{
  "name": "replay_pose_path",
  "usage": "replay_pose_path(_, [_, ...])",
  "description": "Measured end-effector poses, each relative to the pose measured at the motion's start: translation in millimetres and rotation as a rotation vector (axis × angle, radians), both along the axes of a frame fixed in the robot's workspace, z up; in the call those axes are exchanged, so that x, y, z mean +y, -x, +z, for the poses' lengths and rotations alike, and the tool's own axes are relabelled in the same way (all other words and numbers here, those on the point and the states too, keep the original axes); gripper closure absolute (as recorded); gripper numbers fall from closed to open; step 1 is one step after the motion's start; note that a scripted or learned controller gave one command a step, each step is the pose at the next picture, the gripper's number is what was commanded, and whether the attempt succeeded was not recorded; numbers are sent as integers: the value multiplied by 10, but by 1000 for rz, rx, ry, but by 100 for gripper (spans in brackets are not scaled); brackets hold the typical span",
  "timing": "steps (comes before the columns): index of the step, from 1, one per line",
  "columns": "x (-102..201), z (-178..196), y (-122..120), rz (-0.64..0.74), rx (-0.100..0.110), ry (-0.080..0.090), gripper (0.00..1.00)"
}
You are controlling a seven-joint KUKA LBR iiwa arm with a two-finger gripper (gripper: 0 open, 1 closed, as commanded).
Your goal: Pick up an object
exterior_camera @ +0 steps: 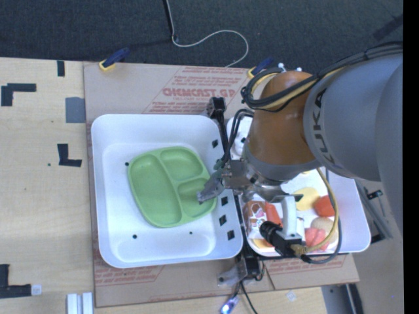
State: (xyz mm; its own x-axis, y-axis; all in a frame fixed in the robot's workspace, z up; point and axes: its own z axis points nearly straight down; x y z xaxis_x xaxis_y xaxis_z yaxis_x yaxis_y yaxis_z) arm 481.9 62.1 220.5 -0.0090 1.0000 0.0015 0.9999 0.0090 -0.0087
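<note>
Red print on cardboard sheet (196, 90) under bins reads approx "CHEMCAST GP"; smaller red lines beneath too blurred to read. Grey arm (357, 120) shows dark letters "KU", rest of word cut off.

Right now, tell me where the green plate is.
The green plate lies in the left bin, toward its right side, with the pincer at its right edge.

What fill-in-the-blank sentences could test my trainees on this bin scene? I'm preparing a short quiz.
1. The divided plate in the left bin is ____ in colour.
2. The plate has ____ compartments.
3. The gripper sits over the plate's ____ edge in the camera view.
4. The small orange and red items lie in the ____ bin.

Missing words: green; three; right; right
</note>
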Motion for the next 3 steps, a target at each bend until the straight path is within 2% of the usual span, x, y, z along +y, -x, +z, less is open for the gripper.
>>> replay_pose_path(1, [675,1363,-21,1,-18,-3,0])
replay_pose_path(2, [1583,-1070,24,-3,5,5,0])
replay_pose_path(3, [1555,-983,-5,-8,-4,2,0])
